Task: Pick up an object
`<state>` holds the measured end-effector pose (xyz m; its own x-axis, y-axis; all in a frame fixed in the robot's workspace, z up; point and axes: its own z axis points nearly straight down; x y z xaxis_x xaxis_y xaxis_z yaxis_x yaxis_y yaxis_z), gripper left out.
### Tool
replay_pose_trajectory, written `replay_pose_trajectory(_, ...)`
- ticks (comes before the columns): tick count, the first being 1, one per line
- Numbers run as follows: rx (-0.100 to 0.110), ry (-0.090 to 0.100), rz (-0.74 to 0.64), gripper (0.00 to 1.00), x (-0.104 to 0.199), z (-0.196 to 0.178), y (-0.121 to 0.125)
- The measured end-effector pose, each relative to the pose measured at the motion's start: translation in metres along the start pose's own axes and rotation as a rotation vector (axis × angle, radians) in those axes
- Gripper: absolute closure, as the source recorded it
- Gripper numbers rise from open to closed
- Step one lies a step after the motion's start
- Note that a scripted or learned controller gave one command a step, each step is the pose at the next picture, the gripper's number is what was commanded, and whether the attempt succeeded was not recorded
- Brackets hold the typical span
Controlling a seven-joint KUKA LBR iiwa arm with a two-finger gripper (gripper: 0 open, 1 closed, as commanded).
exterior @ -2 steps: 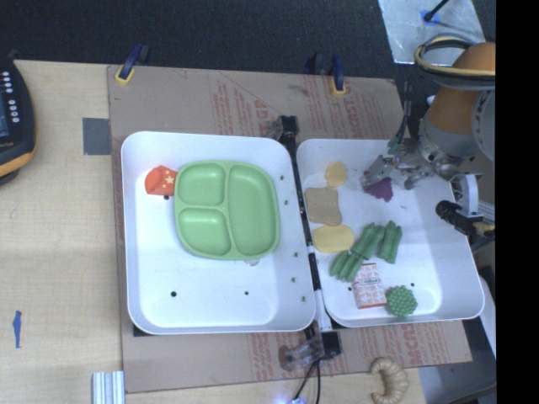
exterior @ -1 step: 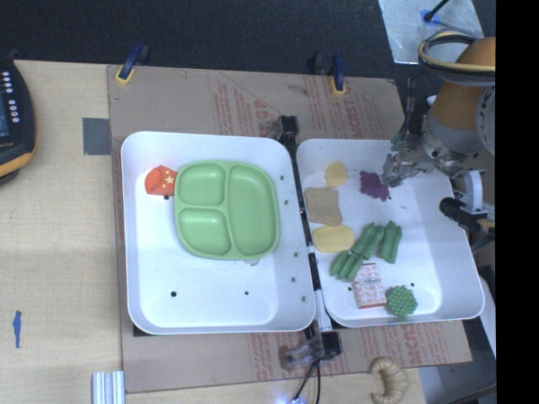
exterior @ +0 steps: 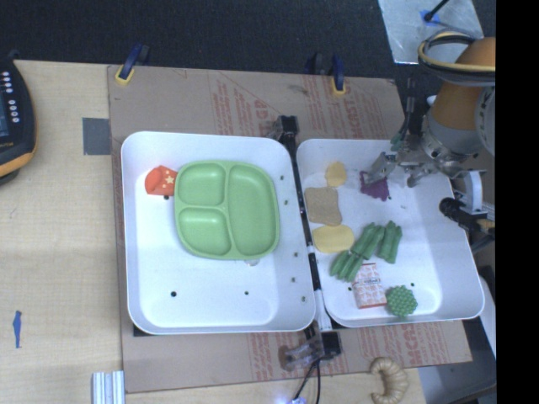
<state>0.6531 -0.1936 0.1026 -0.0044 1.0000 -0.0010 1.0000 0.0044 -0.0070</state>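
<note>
From above, the gripper (exterior: 394, 168) hangs low over the far part of the right bin (exterior: 459, 297), whether open or closed I cannot tell, with a purple object (exterior: 376, 186) just beside it, near the green beans (exterior: 368, 248).

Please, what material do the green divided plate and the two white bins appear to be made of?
The green divided plate looks like moulded plastic with a matte finish: even colour, rounded compartment edges. The left bin and the right bin look like thin smooth white plastic with rounded rims, though coated metal cannot be excluded.
</note>
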Motion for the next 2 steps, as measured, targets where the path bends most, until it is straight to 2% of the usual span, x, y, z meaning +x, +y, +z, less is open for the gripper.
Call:
replay_pose_trajectory(1,-0.001,0.001,-0.001,0.00,0.011,0.011,-0.003)
replay_pose_trajectory(2,-0.005,-0.001,-0.003,0.00,0.023,0.010,0.004)
